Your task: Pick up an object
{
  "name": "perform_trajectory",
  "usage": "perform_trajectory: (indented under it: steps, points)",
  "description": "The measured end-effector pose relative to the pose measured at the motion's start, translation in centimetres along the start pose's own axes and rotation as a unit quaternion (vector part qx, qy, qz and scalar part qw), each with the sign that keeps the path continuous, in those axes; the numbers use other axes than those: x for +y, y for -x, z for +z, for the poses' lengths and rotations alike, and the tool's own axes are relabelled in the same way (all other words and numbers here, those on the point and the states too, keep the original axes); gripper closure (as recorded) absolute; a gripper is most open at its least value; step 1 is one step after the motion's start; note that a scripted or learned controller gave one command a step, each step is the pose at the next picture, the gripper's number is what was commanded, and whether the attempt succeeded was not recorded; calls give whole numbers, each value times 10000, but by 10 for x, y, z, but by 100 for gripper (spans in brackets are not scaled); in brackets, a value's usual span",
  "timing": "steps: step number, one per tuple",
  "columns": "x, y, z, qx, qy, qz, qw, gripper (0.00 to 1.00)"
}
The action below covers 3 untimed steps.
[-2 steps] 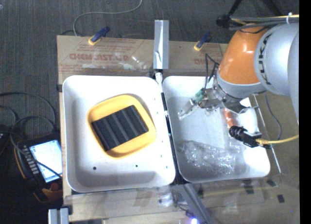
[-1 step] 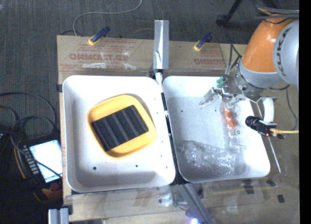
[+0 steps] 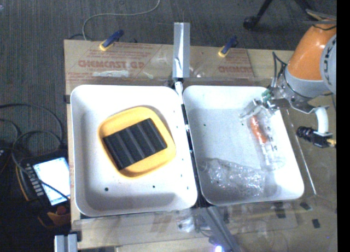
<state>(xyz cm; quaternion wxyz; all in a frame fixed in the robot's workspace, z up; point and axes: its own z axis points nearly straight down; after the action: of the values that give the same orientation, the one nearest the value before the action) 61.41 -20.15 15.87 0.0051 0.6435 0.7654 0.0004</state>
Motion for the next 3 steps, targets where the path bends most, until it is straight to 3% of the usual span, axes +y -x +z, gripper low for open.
perform_trajectory:
  steps: [1, 2, 3]
  points:
    - [16, 13, 64, 27, -20, -162, 9999, 0]
    - [-12, 5, 67, -8, 30, -801, 9968, 0]
    - [-10, 3, 58, 4, 47, -806, 9967, 100]
